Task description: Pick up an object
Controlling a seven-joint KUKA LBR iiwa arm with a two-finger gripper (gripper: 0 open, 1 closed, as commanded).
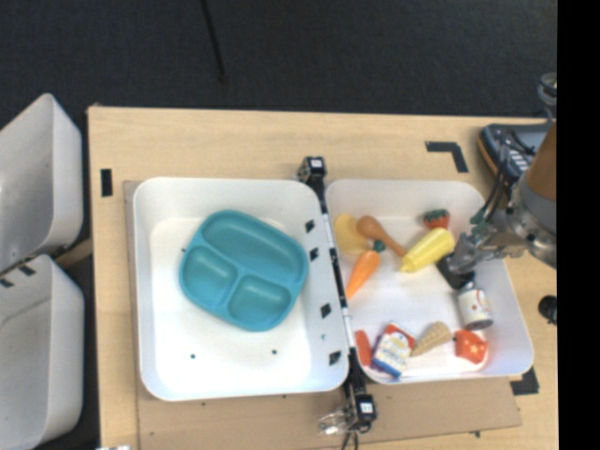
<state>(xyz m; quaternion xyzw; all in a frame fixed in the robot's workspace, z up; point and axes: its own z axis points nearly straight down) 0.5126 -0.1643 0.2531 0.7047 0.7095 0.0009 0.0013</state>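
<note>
Carton [392,352] sits near edge; gripper [457,268], grip state can't tell, by can [474,307] & corn [427,250], may knock them.

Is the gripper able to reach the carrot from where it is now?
Probably yes. The carrot lies uncovered in the right bin, and the gripper is in that bin; the yellow corn lies between them.

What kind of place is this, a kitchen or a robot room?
Probably a robot test lab: a robot arm's gripper reaches over a white bin of toy food like a carrot, beside a bin holding a blue plate.
</note>
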